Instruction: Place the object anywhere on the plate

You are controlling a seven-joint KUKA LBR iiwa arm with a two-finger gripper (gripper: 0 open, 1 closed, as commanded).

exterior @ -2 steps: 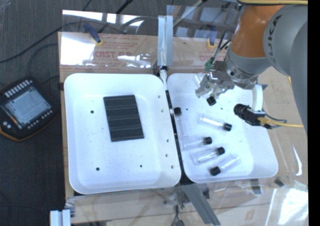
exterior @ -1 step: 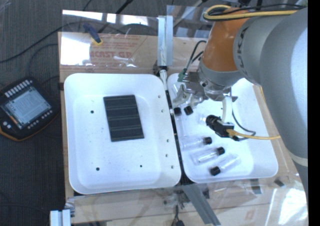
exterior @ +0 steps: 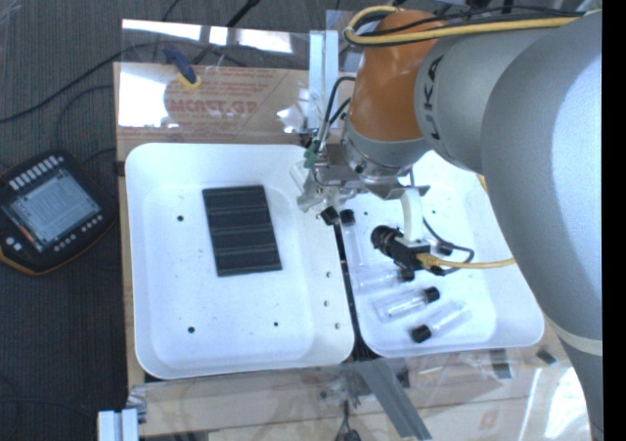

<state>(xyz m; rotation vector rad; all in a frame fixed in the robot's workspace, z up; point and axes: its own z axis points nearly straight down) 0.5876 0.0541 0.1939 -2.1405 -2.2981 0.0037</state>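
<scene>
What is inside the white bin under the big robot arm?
Two clear tubes with black caps lie near the front of the bin. The grey arm covers the bin's back and far side, so anything lying there cannot be seen.

A dark ribbed plate (exterior: pixel 242 230) lies flat in the middle of the left bin (exterior: pixel 166 331). Two clear black-capped tubes (exterior: pixel 406 304) lie side by side in the near part of the right bin (exterior: pixel 494 327). The claw (exterior: pixel 331 210) hangs over the seam between the bins, toward the far side.

Black ribbed plate (exterior: pixel 242 230), left bin (exterior: pixel 156 263), clear capped tubes (exterior: pixel 403 305), right bin (exterior: pixel 494 317)
</scene>
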